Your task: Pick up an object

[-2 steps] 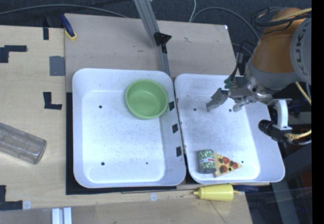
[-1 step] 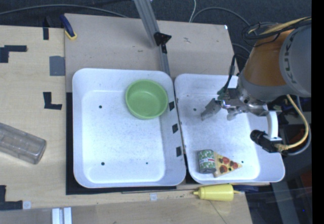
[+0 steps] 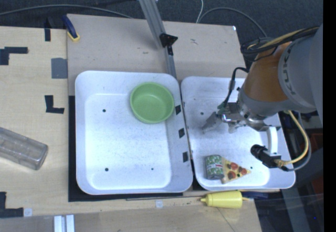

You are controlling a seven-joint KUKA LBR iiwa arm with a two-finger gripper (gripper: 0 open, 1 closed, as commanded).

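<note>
My gripper (image 3: pixel 221 122) hangs over the middle of the right bin (image 3: pixel 273 181), below the arm's orange band (image 3: pixel 265 83). Its two grey fingers (image 3: pixel 209 121) are spread open over bare bin floor, with nothing between them. A small green-labelled can (image 3: pixel 213 166) lies near the right bin's front edge, and a pizza-slice toy (image 3: pixel 235 170) touches its right side. Both are well in front of the gripper. A green bowl (image 3: pixel 152 102) sits upright in the far right corner of the left bin (image 3: pixel 92 136).
A yellow bottle (image 3: pixel 226 199) lies on the bench just outside the right bin's front rim. A clear plastic container (image 3: pixel 21 148) lies at the far left. A slanted metal pole (image 3: pixel 152 10) ends near the bins' far shared corner. Cables (image 3: pixel 294 147) loop at the arm's right.
</note>
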